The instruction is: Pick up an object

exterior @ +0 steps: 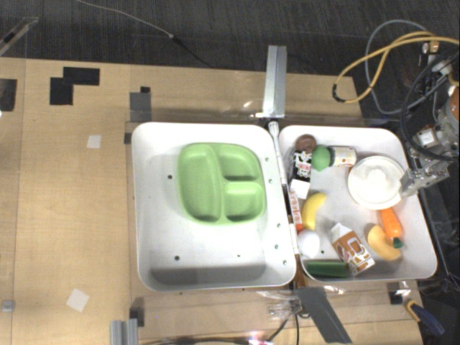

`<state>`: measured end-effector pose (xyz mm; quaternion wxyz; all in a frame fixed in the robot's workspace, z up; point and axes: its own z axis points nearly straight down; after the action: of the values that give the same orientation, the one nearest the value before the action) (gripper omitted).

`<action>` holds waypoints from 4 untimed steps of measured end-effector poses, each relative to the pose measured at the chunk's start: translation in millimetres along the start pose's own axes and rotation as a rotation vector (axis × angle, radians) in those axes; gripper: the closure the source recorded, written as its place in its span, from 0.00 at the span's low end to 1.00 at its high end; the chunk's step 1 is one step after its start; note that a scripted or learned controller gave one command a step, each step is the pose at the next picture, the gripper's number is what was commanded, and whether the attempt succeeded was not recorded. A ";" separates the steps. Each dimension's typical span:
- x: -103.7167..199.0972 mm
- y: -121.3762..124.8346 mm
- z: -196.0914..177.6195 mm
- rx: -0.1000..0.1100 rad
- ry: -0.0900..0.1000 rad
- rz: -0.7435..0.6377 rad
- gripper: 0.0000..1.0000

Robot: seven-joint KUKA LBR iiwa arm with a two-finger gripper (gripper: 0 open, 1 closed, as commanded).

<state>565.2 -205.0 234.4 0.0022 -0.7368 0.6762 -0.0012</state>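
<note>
The gripper (419,180) is hanging over the right bin's (424,261) right edge beside a white bowl (374,180), its grip state impossible to tell, while a carrot (391,223) and what may be a banana (383,244) are lying near that bin's lower right corner.

My arm reaches in from the right edge, its wrist hung with cables. My gripper (419,180) sits low at the right side, its metal end angled leftward. Its tip is too small and blurred for me to make out more of it.
</note>
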 end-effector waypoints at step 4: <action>5.2 -65.9 -16.1 -0.001 0.002 -1.288 1.00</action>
<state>631.3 -204.5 250.9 0.0000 -0.9951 0.0986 -0.0023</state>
